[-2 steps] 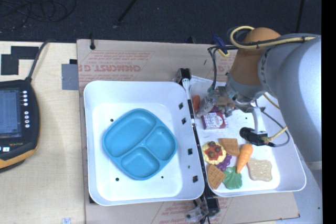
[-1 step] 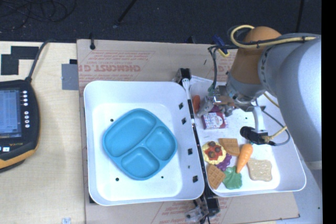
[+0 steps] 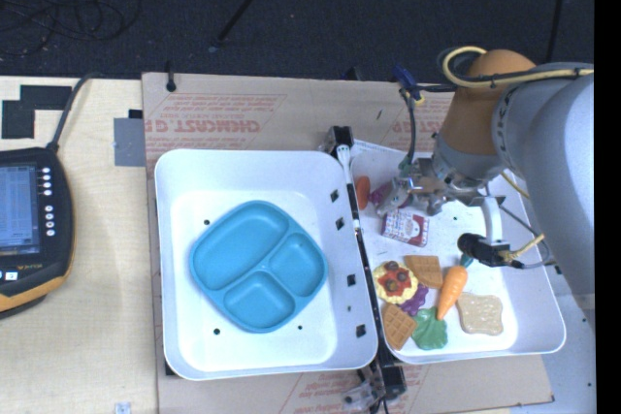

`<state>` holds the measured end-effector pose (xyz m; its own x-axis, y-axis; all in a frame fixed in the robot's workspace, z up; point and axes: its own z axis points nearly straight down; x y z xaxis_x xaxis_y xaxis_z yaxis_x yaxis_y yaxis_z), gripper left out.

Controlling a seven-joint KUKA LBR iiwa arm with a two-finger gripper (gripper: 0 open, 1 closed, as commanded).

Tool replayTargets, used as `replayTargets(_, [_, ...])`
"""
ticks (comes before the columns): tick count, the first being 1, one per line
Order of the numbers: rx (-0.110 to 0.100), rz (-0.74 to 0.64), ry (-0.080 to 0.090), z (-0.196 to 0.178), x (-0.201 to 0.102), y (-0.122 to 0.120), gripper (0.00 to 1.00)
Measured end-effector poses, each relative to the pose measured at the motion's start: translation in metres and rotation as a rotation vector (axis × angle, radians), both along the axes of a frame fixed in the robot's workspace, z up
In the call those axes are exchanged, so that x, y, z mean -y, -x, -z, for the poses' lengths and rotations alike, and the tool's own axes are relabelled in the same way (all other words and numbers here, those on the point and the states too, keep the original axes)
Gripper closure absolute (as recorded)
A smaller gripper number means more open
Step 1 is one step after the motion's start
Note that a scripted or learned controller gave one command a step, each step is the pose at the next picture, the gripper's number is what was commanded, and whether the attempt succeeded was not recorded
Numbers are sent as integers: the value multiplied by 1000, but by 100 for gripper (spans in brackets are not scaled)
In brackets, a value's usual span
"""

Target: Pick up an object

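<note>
1. Reaching in from the right, the grey arm [image 3: 543,141] sets its pincer [image 3: 419,194] low over the right bin [image 3: 543,330], above a small red-and-white packet [image 3: 405,227]; whether the pincer is apart or together cannot be told.
2. Toy foods lie near the bin's front: pizza [image 3: 396,280], cracker [image 3: 424,269], carrot [image 3: 449,290], waffle [image 3: 398,325], toast [image 3: 480,313].
3. The left bin [image 3: 179,179] holds a blue divided plate [image 3: 257,265].

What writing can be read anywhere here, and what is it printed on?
Red print on the cardboard sheet under the bins: upside down and too blurred to read.
Small red-and-white packet in the right bin: print too small to read.
Handheld screen at left: unreadable.
</note>
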<state>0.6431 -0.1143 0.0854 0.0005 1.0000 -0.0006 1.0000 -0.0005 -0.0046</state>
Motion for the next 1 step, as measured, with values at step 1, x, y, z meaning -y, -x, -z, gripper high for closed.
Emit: replayTargets(1, [-3, 1, -3, 0, -33, 48, 0])
